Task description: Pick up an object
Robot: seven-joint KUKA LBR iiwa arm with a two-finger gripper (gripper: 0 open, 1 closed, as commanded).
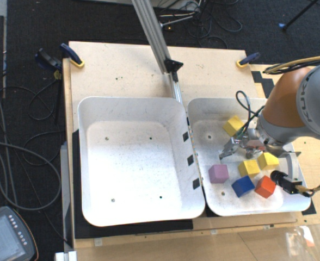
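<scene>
Blocks lie in the right bin [203, 113]: purple block [219, 173], blue block [242, 186], orange block [265, 187], three yellow. The end effector [232, 148] hovers among them, its prongs spread, gripping nothing. The arm [296, 105] hides the bin's far side.

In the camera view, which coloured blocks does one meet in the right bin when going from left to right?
Pink block → yellow block at the far side → blue block → yellow block → orange block → yellow block. The gripper hangs among them.
</scene>
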